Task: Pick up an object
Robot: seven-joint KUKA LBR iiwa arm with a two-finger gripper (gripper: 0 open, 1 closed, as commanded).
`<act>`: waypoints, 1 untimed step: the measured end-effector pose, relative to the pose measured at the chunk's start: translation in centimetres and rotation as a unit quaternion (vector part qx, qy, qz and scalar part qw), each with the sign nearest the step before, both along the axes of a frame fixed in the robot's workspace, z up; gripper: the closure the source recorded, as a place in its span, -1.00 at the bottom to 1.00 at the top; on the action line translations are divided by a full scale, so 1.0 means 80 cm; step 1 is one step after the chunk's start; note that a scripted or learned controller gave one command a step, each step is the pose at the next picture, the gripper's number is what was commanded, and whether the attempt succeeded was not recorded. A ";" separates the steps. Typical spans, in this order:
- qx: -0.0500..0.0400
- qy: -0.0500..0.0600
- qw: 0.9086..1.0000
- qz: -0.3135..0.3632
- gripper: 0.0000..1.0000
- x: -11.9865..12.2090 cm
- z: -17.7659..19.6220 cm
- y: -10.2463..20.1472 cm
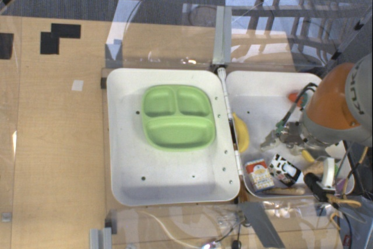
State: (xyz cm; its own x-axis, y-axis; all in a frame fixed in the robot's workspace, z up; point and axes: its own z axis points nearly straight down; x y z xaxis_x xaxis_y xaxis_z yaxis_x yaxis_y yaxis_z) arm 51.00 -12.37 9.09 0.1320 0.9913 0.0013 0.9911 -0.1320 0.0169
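Gripper (278, 138) low over right bin (262, 87), arm (335, 105) reaching in from the right. Open or closed: cannot tell, since the wrist and its fittings hide the tip. Nothing seen in its grasp.

Right bin contents:
- banana (241, 132) against the left wall
- small box (259, 174) with red print near the front wall
- black-and-white piece (284, 168) just beside the box, on its right
- red bit (294, 96) toward the back, partly behind the arm
- brown stick (285, 189) along the front wall, identity unclear

Left bin (125, 143): green plate (178, 116), three compartments, lying flat near the centre, well apart from the gripper.

Step, as judged: approach for a grasp, no object picked yet. Gripper sits between banana and black-and-white piece, nearer the latter and the box. Likely target is one of these; cannot say which.

Next move calls for settling on a single target, centring over it, coming straight down, closing on it and lifting.

Front corner is crowded: box, black-and-white piece and stick lie touching or nearly so. Risk of catching two things or nudging one aside. Banana stands clearer of the clutter but lies tight to the wall, so there is little room on that side.
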 end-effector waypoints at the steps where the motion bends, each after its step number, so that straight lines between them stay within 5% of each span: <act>1: -0.001 0.000 0.998 -0.067 -1.00 0.019 0.000 0.036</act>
